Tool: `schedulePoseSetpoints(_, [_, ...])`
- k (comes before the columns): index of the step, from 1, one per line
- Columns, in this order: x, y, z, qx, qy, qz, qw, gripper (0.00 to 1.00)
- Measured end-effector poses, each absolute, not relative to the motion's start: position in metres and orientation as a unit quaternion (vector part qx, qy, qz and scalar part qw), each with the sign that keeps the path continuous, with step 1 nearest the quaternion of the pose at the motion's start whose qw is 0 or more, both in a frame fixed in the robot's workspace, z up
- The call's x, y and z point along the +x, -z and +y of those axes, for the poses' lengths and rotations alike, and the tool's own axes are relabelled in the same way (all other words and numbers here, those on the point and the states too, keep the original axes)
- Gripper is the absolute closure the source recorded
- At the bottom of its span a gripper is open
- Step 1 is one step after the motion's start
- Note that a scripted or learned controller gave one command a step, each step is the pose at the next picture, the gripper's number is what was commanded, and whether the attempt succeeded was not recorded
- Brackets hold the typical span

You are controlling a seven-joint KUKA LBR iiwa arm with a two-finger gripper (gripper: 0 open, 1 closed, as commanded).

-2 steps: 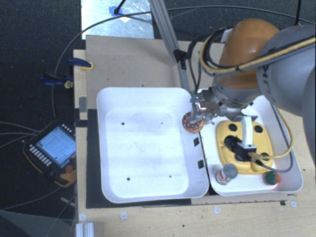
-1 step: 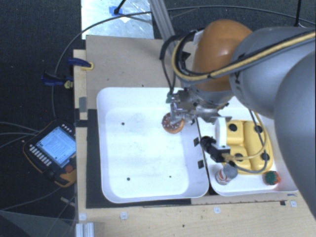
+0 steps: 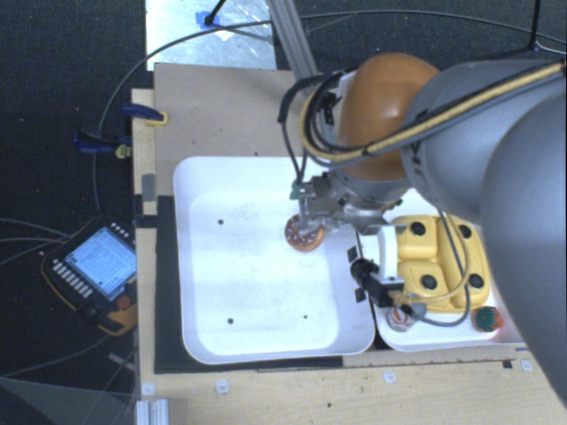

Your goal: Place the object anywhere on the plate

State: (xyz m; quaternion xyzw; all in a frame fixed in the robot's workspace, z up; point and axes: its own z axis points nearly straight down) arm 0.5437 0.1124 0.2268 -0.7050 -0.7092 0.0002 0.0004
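Two shallow white bins sit side by side on one counter [image 3: 221, 104]: the left bin [image 3: 213, 326] and the right bin [image 3: 443, 339]. One arm [image 3: 496, 122] reaches over them, ending in one pincer [image 3: 307, 212]. One small round brown object [image 3: 304, 235] lies in the left bin under it. The right bin holds one yellow block toy [image 3: 434, 259], one small green piece [image 3: 485, 319] and one little round red-and-white piece [image 3: 400, 320]. One handheld control screen [image 3: 96, 268] lies left of the counter. Two clamps, one yellow-handled clamp [image 3: 143, 113] and one blue clamp [image 3: 96, 142], grip the counter's left edge.
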Motion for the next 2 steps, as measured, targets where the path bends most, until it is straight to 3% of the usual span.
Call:
schedulePoseSetpoints(1, [0.554,-0.2181,0.1107,-0.706,0.0002,-0.708,-0.001,1.0])
schedulePoseSetpoints(2, [0.5537,-0.2185,0.1107,-0.706,0.0002,-0.708,0.0,0.0])
